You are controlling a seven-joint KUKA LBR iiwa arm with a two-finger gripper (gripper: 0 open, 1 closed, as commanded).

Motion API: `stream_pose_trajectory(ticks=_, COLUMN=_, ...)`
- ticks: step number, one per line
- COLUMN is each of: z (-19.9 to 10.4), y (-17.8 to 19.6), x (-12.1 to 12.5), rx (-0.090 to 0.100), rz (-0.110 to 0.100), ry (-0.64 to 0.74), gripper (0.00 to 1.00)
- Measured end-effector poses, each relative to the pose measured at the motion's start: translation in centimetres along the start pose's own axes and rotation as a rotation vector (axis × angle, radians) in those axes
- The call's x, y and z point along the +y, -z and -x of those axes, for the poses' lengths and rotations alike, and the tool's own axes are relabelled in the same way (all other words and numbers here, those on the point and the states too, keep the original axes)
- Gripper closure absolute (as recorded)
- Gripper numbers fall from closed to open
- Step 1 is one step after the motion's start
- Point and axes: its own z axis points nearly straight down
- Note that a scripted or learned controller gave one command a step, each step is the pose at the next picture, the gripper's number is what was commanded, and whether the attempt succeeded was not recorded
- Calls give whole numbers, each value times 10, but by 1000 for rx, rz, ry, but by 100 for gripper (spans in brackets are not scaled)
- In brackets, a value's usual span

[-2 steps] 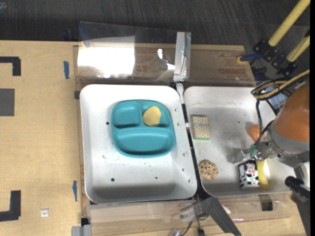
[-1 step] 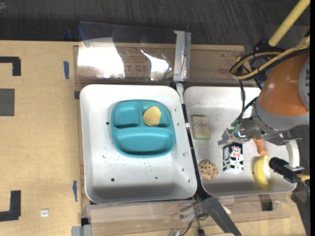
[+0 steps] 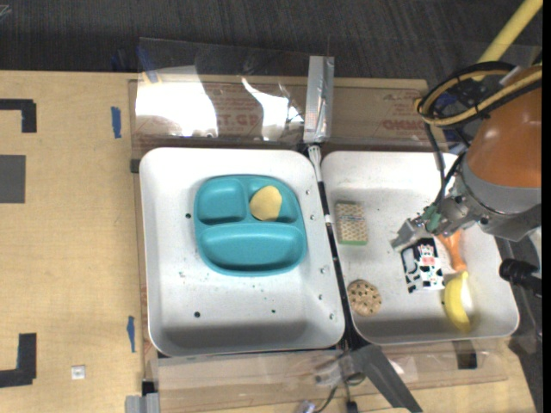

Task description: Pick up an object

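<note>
Bench (image 3: 69, 231) with two bins: the left bin (image 3: 172, 308) carries a teal tray (image 3: 250, 248) with a yellow lump (image 3: 266, 202) in its 1 o'clock compartment, while the arm (image 3: 508, 157) hangs over the right bin (image 3: 387, 179), so the approach step appears to be in hand, nothing lifted. The pincer (image 3: 419, 228) hovers just at 12 o'clock of the carton (image 3: 423, 265), a likely target, with the carrot (image 3: 454, 249) and banana (image 3: 457, 300) at its 3 to 4 o'clock, the sponge (image 3: 351, 223) at 9 and the cookie (image 3: 365, 297) at 7; the next move would call for a descent centred on one item. Whether the pincer is apart or together cannot be told, and the arm hides the bin's 3 o'clock rim.
</note>
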Motion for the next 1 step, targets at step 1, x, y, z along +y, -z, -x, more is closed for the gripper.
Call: stream_pose_trajectory(ticks=1, z=-31, y=-21, x=2, rx=5, rz=-4, ry=287, gripper=100)
